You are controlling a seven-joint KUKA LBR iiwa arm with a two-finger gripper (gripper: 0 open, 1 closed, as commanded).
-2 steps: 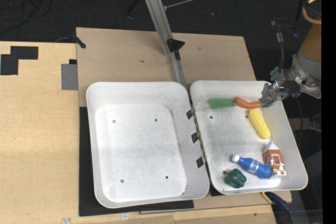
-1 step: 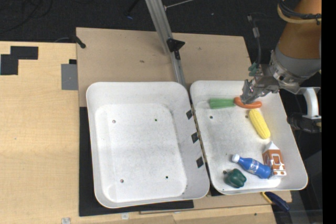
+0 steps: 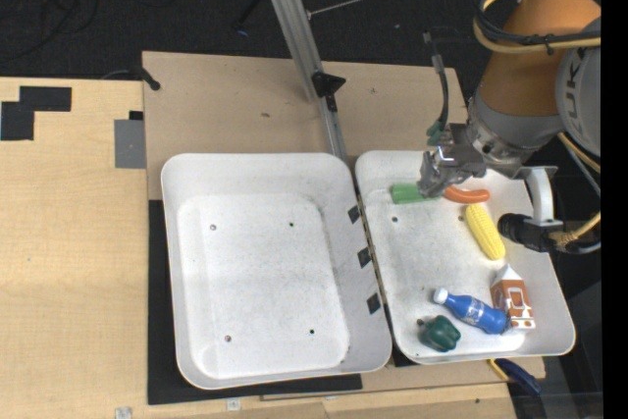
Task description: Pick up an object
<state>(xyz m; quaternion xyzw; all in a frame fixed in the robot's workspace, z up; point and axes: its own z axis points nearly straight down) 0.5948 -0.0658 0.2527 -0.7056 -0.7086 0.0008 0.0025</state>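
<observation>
Reaching in from the right, the gripper [image 3: 435, 174] hangs low over the far end of the right bin [image 3: 417, 240], just beside a green block [image 3: 405, 194] and an orange carrot [image 3: 465, 194]; whether it grips anything, I cannot tell. A corn cob [image 3: 485, 231] lies nearer.

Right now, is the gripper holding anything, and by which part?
It cannot be told. The gripper is low in the right bin, at the green block, but no object shows in its grasp.
</observation>
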